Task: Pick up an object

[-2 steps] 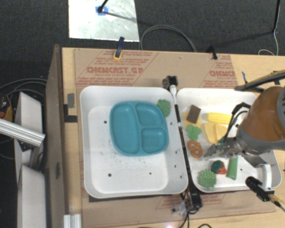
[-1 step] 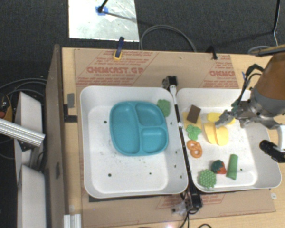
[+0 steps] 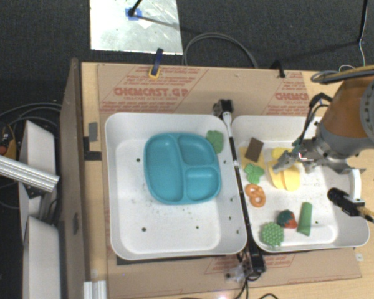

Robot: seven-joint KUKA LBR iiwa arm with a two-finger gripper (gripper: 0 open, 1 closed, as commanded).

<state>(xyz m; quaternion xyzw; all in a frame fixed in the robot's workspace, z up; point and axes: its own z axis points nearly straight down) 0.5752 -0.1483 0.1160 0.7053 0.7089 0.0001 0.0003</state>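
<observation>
The arm comes in from the right of the right bin, bent downward so that its orange band sits above the bin's right rim and the grey wrist slopes down and leftward into the bin. The gripper hangs low over the yellow piece, near the bin's middle. Its fingers point down and left at the piece's upper edge; whether they are spread or closed I cannot tell, and nothing is seen between them.

Left of the yellow piece lie a brown block, a green lump and a pretzel. Below it are a green stick, a red-and-teal toy and a dotted green ball. The left bin holds a blue tray with a green leaf at its upper right corner.
</observation>
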